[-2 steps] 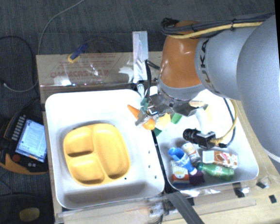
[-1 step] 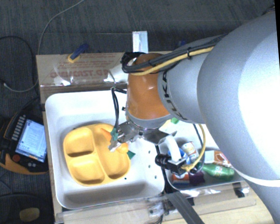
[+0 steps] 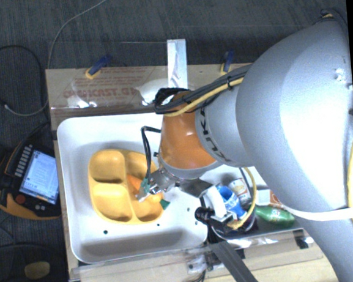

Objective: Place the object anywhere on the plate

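Yellow sectioned plate [image 3: 110, 186] in left bin [image 3: 80, 238]. Hand [image 3: 151, 190] over plate's 3 o'clock edge beside orange object [image 3: 135, 184]; grip state unreadable. Placement seemingly near completion, release unconfirmed.

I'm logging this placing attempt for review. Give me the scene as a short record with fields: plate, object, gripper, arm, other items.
plate: yellow divided plate lying in the left white bin
object: small orange piece on the plate near the plate's right side, right by the gripper; what it is cannot be told
gripper: gripper low over the plate's right edge; hold not visible
arm: grey arm with orange band reaching in from the right, covering much of the right bin
other items: green bottle and blue-and-white packet in the right bin
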